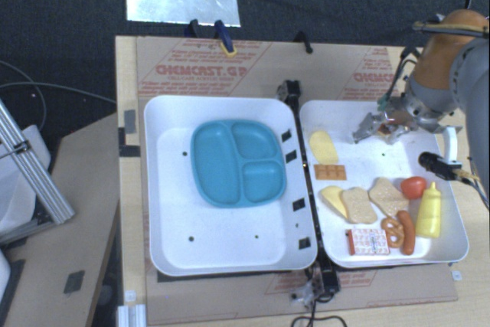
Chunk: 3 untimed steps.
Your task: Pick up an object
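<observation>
Closest to me, along the near edge of the right bin (456, 245), I see a red-and-white checked packet (370, 242) lying flat, with a brown pretzel (393, 228) touching its far right corner and a reddish sausage (406, 232) just beside the pretzel. A yellow squeeze bottle (429, 212) lies on its side by the right wall, its nozzle pointing away from me towards a red tomato (413, 186).

Further in, two tan bread slices (357, 204) (388, 195) sit side by side, and a pale yellow cheese wedge (332, 199) touches the left one. Beyond those lie a small orange cracker (330, 171) and then a pale yellow oblong piece (323, 143), both near the bin's left wall. These are all the pieces on offer for the pick, and every one rests on the bin floor.

My gripper (367, 130) is over the far part of this bin, on a bare white patch to the right of the oblong piece and apart from it. From this view I cannot tell whether it is spread or closed, and I can make out nothing in its grasp.

On the left bin (168, 188), a blue divided plate (237, 163) lies flat in the middle.
</observation>
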Motion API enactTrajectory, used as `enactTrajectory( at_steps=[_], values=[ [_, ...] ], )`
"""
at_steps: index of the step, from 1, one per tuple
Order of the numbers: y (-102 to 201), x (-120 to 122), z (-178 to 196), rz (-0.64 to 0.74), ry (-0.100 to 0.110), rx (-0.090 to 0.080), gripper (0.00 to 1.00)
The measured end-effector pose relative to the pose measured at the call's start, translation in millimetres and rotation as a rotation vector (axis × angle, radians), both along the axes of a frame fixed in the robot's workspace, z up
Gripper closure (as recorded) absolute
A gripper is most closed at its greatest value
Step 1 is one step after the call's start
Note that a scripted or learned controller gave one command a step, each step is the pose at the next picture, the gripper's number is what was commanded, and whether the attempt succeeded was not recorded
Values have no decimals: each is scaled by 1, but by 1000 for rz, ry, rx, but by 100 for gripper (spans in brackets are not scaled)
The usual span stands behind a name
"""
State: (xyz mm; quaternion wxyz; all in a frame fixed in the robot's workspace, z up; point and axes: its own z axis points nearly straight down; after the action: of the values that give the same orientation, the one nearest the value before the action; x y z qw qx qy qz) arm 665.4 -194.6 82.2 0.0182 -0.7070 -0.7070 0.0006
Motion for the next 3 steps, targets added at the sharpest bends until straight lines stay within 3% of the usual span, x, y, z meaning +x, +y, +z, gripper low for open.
enactTrajectory(
  at_steps=[1, 2, 3],
  values=[
    [-13, -93, 2, -3, -20, -24, 0],
    [61, 1, 0, 5, 2, -22, 0],
    [-7, -12, 1, -4, -16, -21, 0]
  ],
)
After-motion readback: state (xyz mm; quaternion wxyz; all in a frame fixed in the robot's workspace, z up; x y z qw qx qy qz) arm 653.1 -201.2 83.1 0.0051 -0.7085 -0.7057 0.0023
